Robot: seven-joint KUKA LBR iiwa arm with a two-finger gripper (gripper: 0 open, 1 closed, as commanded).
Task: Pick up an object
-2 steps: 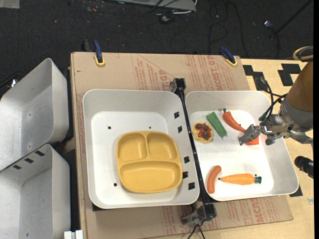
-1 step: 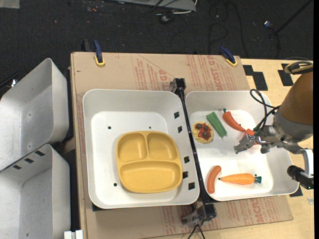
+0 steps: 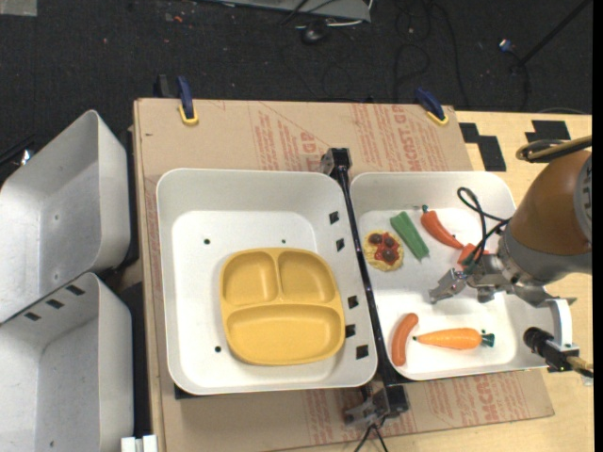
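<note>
The right bin [image 3: 490, 192] holds several toy foods. An orange carrot with a green tip [image 3: 450, 339] lies near its front, and a red sausage [image 3: 403, 338] stands on end to the carrot's left. A small pizza slice [image 3: 383, 250], a green strip [image 3: 410, 234] and an orange-red sausage [image 3: 441, 229] lie toward the back. My gripper [image 3: 450, 288] hangs low over the middle of this bin, above the carrot and right of the pizza slice, pointing left. I see nothing held in it.
A yellow divided plate [image 3: 281, 305] sits in the left bin [image 3: 188, 201]. A black divider [image 3: 356, 262] runs between the two bins. The grey arm with its orange band [image 3: 556, 215] and black cables covers the right bin's right side.
</note>
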